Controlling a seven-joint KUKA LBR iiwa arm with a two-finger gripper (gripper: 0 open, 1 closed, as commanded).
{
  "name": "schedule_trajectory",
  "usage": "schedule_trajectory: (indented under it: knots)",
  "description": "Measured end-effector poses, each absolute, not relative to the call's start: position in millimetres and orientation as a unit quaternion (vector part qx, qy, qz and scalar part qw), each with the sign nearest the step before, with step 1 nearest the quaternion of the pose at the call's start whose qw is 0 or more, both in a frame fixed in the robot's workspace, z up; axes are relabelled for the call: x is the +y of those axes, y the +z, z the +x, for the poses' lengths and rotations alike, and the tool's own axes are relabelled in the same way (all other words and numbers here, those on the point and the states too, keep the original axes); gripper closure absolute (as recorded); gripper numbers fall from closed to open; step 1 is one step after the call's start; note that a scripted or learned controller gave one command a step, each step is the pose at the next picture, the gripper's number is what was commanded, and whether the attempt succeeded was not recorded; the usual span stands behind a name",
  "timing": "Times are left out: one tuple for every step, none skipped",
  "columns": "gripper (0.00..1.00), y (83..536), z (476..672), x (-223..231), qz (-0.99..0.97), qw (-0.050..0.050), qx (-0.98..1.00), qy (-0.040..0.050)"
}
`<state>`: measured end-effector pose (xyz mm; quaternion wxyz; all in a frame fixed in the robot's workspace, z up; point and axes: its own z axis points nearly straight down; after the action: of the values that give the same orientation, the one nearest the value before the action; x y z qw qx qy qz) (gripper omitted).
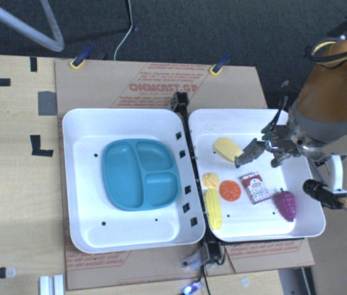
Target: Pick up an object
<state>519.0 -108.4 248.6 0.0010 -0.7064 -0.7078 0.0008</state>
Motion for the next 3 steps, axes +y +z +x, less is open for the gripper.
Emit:
schedule_trajectory:
  knots:
    - [0.0,198.0,518.2,-117.4,-0.707,0.003,-0.707,0.0026]
    - [0.0,134.7,523.3,-117.2,-0.707,0.003,-0.707,0.0025]
    - [0.0,84.4,524.3,-119.3,-0.708,-0.003,-0.707,0.0011]
